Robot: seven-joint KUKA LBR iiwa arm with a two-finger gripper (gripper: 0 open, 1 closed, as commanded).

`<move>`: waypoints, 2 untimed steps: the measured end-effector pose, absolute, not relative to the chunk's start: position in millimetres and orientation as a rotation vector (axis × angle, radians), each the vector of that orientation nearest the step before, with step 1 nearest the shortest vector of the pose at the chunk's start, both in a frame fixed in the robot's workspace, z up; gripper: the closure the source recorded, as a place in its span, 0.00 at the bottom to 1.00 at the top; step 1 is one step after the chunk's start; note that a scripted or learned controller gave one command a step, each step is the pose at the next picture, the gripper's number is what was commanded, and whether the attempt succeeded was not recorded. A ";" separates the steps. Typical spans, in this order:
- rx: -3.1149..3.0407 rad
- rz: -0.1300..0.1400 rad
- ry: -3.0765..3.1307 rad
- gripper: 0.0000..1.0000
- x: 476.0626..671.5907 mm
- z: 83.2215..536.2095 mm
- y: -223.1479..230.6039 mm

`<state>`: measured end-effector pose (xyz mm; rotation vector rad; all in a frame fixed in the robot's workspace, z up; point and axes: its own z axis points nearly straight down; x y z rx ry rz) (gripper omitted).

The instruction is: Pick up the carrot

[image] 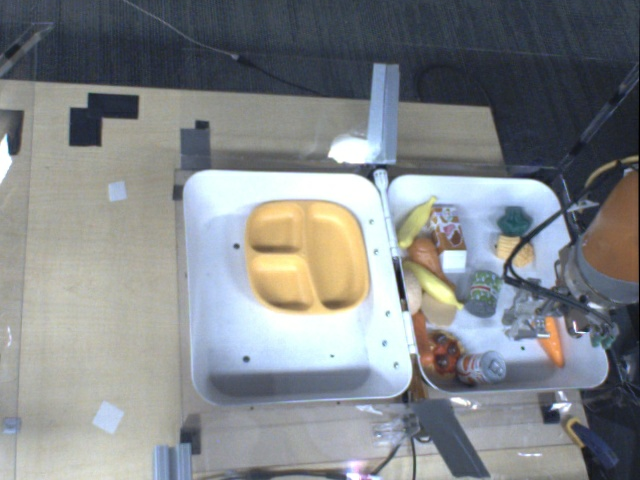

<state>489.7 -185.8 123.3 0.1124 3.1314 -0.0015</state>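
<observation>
Dark carpet borders a pale wooden desk point(90, 298) that carries two white bins side by side. Nearest the lens, the right bin point(585, 373) holds the clutter. The fingers point(530, 318) hang low over its near right part, under the grey wrist with the orange band. I cannot tell whether they are released or clenched; cables and metal blur together there.

The carrot point(552, 342) lies just beside the fingers, on their right and slightly nearer the bin's front wall, apparently flat on the floor. Nothing shows it between the fingers.

Risks, as I judge them: the fingers look offset from the carrot, so a closure here may catch only its end or miss. The tapered, smooth shape could squirt out of a pinch. The bin's wall sits close beyond the carrot and may block one finger.

A can point(482, 368) lies left of the fingers, another tin point(483, 290) just beyond them to the left, bananas point(428, 268) further off; a sweep could knock these. Farther left, a yellow tray point(303, 255) rests in the left bin point(215, 368).
</observation>
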 end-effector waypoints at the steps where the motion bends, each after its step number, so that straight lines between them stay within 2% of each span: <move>1: -0.037 -0.002 3.132 1.00 504.4 148.9 -180.7; 2: 0.039 -0.001 3.135 1.00 490.9 118.0 -205.9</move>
